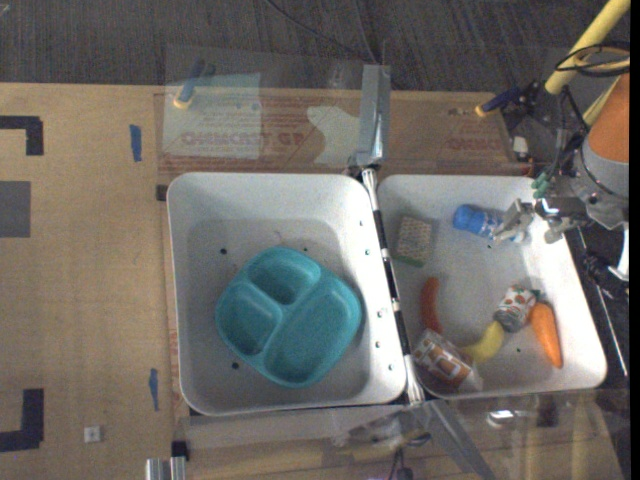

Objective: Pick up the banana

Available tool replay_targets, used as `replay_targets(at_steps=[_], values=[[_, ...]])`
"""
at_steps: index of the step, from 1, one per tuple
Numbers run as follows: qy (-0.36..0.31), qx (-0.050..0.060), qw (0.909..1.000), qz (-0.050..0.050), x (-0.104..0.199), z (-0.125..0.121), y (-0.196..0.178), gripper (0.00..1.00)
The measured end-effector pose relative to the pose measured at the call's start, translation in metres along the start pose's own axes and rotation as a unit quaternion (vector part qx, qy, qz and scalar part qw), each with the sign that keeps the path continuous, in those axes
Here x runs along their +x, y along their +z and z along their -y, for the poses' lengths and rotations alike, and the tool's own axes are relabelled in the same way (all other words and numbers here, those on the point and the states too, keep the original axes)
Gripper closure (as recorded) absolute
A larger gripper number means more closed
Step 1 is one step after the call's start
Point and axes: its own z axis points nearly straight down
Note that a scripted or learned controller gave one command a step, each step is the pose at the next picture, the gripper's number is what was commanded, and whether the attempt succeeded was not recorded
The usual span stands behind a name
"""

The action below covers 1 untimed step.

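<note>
A tan bench (80, 298) fills the frame's left and middle, bearing two white bins (190, 298) side by side.

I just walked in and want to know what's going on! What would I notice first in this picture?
The big teal divided plate would catch your eye first, sitting alone in the left bin. Next come the bright toy foods in the right bin: an orange carrot beside a yellow banana, plus a blue object near the robot's end effector.
</note>
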Motion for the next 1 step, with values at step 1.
replay_targets(at_steps=[1], values=[[-0.004, -0.001, 1.0000, 0.000, 0.0112, 0.0364, 0.0971, 0.00]])
